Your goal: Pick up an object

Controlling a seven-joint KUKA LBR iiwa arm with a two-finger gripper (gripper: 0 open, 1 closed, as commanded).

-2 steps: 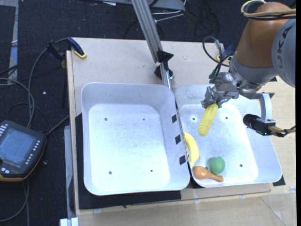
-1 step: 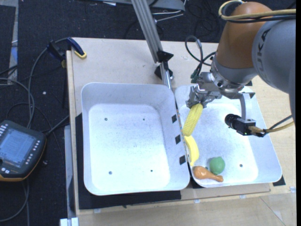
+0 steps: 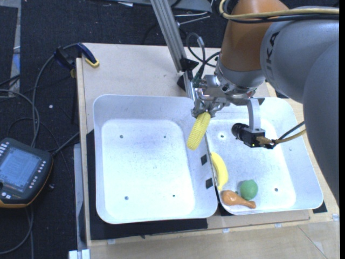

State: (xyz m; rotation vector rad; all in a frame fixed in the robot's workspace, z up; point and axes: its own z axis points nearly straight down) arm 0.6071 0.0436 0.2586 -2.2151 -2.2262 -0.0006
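A yellow corn cob [image 3: 198, 131] hangs tilted above the ridge between the two bins, its top end caught between the fingers of my gripper [image 3: 206, 111]. The gripper is shut on the cob's upper end, just under the grey wrist with its orange band. Lower in the right bin [image 3: 294, 161] lie a yellow banana [image 3: 219, 169], a green round fruit [image 3: 248, 189] and an orange carrot-like piece [image 3: 236, 198].
The left bin [image 3: 143, 155] lies to the left of the hanging cob. A slanted metal bar [image 3: 168, 31] and cables cross behind the gripper. A black clamp [image 3: 75, 54] sits at the bench's far left corner, and a teach pendant [image 3: 19, 169] lies off the bench at left.
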